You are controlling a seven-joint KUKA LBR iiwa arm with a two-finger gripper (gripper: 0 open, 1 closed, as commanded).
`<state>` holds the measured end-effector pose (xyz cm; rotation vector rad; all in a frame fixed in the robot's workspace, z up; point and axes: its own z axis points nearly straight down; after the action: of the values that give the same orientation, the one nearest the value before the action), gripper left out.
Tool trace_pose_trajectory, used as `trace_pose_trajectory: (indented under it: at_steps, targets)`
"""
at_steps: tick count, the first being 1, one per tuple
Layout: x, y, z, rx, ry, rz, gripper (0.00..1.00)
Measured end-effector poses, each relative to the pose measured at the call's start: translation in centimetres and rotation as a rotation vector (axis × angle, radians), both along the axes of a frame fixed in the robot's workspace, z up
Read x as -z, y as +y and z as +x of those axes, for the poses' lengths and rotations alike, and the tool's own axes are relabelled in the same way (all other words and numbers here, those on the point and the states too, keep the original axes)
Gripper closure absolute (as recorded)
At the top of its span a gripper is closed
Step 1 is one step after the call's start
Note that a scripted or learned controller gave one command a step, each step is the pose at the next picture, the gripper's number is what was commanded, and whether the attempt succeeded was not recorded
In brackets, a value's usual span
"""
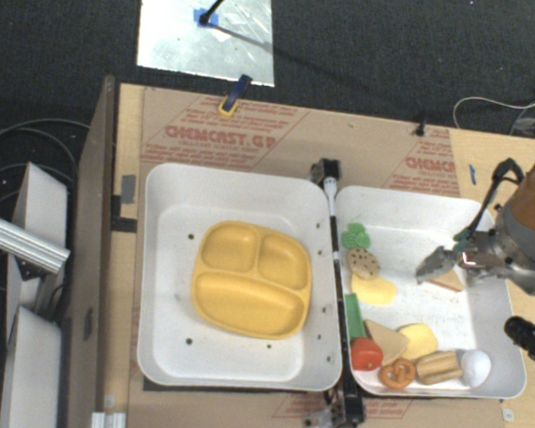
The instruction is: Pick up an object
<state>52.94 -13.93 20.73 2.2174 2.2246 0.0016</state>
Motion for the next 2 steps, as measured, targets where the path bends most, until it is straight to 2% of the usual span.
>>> trace_pose_trajectory:
  at_steps: [1, 2]
  targets:
    - [6.2, -7.1, 2.3, 0.006, 0.001, -0.003, 0.0]
    - [11.9, -3.0, 6.2, -0.003, -0.012, -0.01, 0.0]
